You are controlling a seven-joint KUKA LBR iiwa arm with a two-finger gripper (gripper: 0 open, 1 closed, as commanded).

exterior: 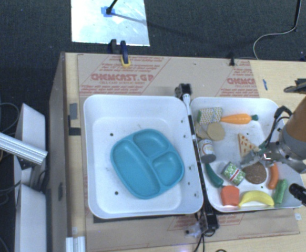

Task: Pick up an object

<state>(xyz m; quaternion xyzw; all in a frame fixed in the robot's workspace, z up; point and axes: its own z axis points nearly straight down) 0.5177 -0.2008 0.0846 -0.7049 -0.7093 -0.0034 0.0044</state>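
Observation:
The right bin (271,109) holds several toy foods. Among them are an orange carrot (236,119), a checkered block (210,114), a tan round cookie (215,132), a holed cheese wedge (245,142) and a small can (206,148). Nearer the front lie a dark green pod (214,175), a green packet (233,173), a brown patty (256,175), an orange sausage (272,176), a banana (256,198) and a red-orange block (230,196). My gripper (258,158) hangs low over the bin, just above the brown patty and beside the cheese wedge.
The left bin (98,112) holds a blue divided plate (146,163). A black divider (194,140) runs between the bins. A green piece (280,191) lies by the right bin's front right corner. The arm (303,127) covers the bin's right side.

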